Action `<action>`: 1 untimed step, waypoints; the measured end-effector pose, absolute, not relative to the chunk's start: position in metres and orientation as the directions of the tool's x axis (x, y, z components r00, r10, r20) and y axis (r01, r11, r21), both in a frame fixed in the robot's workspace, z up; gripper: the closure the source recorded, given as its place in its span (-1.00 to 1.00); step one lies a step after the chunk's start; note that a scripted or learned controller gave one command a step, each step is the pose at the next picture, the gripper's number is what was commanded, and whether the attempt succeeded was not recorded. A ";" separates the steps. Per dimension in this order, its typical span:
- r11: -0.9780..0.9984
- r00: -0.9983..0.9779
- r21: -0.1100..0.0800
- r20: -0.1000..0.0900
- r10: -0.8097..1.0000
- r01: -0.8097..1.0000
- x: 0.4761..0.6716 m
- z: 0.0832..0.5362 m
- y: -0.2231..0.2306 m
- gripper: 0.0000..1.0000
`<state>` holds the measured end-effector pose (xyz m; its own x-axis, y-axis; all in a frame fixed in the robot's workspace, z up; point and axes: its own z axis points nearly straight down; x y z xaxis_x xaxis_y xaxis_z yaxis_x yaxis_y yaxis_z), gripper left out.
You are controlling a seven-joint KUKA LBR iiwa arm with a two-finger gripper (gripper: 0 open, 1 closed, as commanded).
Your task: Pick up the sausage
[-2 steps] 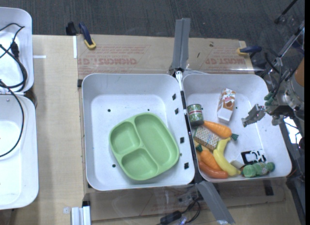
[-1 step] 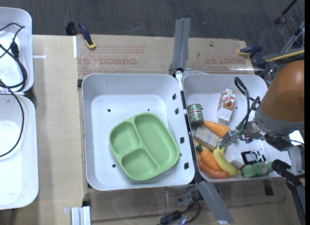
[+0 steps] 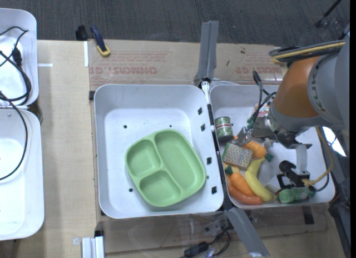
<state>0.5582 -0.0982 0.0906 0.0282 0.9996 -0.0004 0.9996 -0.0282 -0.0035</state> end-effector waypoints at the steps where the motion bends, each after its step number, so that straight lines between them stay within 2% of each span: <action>1: -0.020 0.020 -0.007 -0.006 1.000 1.000 0.637 0.090 -0.113 -1.00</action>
